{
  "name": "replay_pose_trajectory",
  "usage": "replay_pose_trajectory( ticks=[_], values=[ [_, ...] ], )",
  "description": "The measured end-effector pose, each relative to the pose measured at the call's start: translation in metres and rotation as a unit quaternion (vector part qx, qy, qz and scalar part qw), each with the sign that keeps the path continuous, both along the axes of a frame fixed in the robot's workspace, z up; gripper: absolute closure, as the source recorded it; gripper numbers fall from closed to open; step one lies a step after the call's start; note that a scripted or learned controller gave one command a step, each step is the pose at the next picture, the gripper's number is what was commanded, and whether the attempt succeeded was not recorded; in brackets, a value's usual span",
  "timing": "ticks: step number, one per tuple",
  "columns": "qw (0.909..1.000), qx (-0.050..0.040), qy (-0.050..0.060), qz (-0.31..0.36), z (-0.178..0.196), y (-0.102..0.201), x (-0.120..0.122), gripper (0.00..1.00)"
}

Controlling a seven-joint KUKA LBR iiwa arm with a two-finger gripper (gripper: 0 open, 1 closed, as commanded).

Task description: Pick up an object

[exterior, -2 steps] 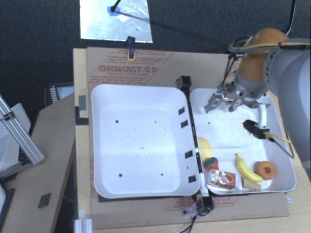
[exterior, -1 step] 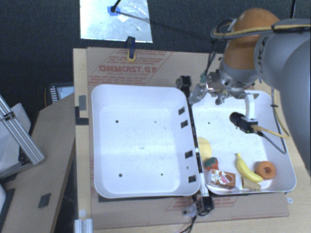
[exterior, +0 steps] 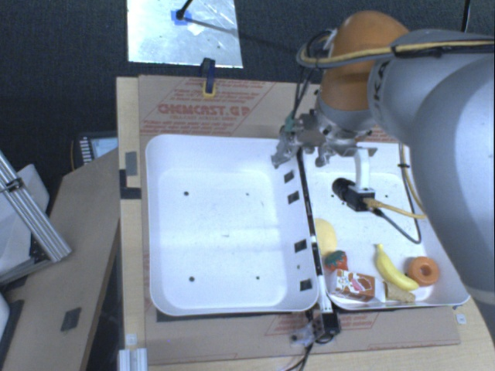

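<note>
Above the divider point(exterior: 309, 230) between the two bins, at its far end, hangs the gripper point(exterior: 308, 154). Fingers point down; whether they are spread or closed cannot be told from this angle. Nothing visible between them. Gripper sits over the far rim where the left bin point(exterior: 166, 207) and right bin point(exterior: 441, 273) meet.

Count: two white bins, side by side. Left of the divider, the left bin shows bare floor with a few dark specks. Right of the divider, five loose items cluster at the near end of the right bin: one yellow lemon-like fruit point(exterior: 326, 234) touching the divider; one small red item with a green top point(exterior: 336, 260) just nearer than it; one red-and-white printed packet point(exterior: 354, 285) at the near corner; one banana point(exterior: 389, 267) further right of the divider; one orange ring-shaped piece point(exterior: 423, 270) beyond the banana, toward the right wall. A pale wedge point(exterior: 400, 293), kind unclear, lies under the banana's near tip.

A black cylindrical part point(exterior: 352, 194) with a yellow cable hangs right of the divider, below the wrist.

Arm point(exterior: 433, 107): grey, bulky, enters from the right, orange band point(exterior: 360, 49) above the wrist, wrist turned downward over the divider's far end.
</note>
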State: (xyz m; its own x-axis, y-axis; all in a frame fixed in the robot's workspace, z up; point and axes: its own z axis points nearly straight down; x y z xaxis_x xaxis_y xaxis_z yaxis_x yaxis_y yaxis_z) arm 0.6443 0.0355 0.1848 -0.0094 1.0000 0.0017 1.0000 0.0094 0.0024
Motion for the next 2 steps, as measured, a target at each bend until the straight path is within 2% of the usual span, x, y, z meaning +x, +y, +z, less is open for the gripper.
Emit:
replay_pose_trajectory(
  ticks=[1, 2],
  values=[
    [1.0000, -0.0003, -0.001, -0.002, 0.011, -0.003, 0.001, 1.00],
    [1.0000, 0.0000, 0.003, -0.001, -0.002, 0.040, -0.053, 1.00]
  ],
)
